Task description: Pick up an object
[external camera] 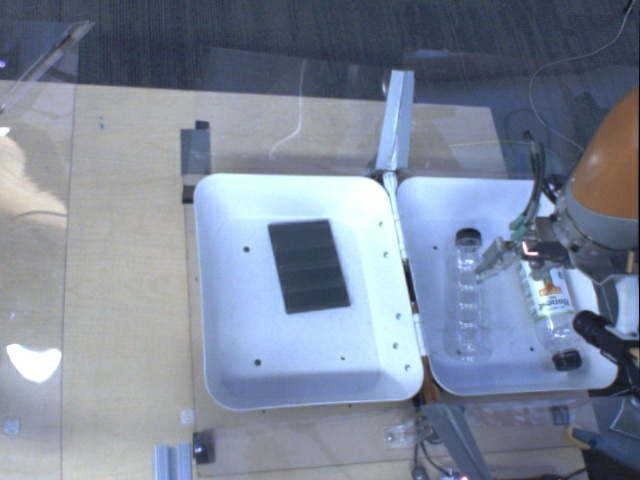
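Now the gripper (520,253) hangs low over the right bin (440,363); whether it grips anything I cannot tell. Just to its left lies a clear bottle (468,298) with a dark cap. Just below it lies a labelled bottle (548,303). Far to its left, a dark ribbed slab (309,265) rests in the left bin (230,298).

Grey arm (590,230), orange band above wrist, thin cables, metal end effector (497,258).

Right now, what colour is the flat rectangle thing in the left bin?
Dark grey, nearly black: the flat rectangle, seen in the camera view.
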